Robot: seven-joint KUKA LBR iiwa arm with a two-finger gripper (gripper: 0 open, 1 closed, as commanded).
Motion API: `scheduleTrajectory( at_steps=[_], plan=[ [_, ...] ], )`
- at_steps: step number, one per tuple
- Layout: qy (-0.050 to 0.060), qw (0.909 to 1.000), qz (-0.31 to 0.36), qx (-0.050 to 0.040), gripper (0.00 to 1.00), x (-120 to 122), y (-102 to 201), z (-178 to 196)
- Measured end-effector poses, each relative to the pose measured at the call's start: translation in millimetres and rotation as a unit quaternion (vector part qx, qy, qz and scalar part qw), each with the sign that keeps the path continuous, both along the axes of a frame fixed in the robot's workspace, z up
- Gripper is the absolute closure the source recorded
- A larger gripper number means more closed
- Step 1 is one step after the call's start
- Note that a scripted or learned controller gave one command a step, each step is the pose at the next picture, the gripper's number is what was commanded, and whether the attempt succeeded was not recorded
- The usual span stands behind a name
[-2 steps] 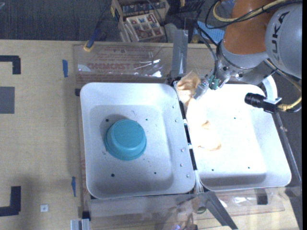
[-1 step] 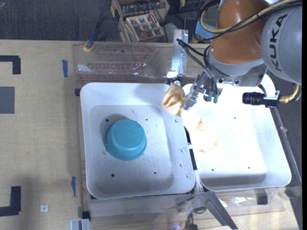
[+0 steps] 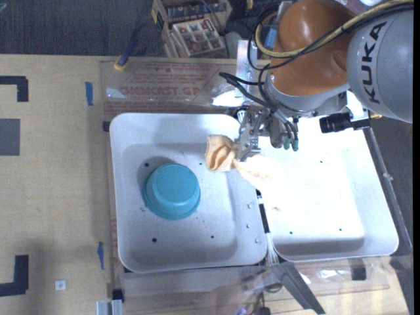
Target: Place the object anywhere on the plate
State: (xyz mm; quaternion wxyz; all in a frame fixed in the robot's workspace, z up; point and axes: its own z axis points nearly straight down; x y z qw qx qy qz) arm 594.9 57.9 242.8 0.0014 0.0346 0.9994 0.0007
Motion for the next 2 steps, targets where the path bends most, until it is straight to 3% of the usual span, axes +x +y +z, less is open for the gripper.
scheduleTrajectory(
  at_steps=[2],
  plan=[
    [0.001, 0.9994, 0.034, 0.0002, 1.0, -41, 90, -13]
  ],
)
